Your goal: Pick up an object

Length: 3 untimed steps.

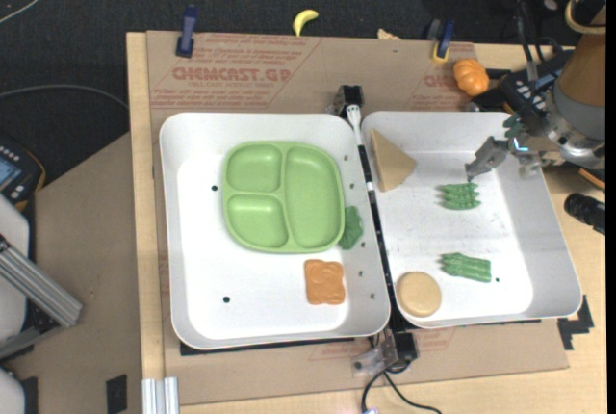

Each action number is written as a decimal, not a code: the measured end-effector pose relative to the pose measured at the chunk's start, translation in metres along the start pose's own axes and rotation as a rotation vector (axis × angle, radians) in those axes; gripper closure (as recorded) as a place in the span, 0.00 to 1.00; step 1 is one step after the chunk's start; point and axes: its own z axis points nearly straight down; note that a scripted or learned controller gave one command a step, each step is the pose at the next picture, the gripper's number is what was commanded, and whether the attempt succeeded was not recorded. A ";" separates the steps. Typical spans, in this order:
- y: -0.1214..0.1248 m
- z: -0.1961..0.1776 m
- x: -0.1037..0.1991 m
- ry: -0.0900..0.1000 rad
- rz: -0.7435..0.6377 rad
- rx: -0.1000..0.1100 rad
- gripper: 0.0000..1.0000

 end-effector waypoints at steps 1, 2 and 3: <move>-0.016 0.108 -0.014 0.003 0.002 0.009 0.00; -0.012 0.091 -0.014 -0.001 0.001 -0.002 1.00; 0.015 -0.011 -0.048 -0.007 0.000 -0.014 1.00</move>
